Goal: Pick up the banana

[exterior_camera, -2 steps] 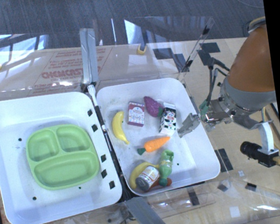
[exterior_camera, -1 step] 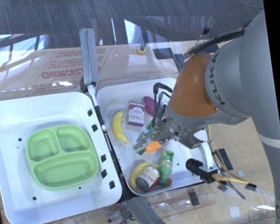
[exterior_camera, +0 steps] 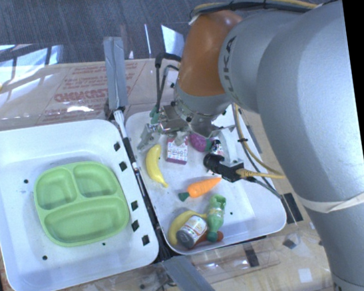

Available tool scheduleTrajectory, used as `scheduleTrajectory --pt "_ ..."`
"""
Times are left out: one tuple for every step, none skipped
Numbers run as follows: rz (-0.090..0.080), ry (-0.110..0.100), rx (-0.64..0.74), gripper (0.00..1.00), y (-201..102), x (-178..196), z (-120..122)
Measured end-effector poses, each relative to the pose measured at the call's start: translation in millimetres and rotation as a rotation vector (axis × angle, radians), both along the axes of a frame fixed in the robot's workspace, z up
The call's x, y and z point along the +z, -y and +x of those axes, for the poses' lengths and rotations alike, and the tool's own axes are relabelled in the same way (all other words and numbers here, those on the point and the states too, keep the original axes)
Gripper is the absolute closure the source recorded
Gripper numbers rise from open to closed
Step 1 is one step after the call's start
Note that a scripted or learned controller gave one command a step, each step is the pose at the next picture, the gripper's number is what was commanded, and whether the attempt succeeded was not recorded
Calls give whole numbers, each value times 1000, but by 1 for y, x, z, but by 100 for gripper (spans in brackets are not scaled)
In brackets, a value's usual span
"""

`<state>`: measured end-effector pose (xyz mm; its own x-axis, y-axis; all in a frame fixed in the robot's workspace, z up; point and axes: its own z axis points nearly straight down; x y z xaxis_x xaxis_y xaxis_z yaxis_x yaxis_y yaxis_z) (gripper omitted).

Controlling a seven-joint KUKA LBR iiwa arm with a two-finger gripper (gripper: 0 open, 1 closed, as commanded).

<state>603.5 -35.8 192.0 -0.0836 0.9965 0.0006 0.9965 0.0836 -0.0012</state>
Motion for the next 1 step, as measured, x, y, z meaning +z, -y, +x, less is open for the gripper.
scheduleTrajectory --pt "0 -5 76 0 -41 -1 -11"
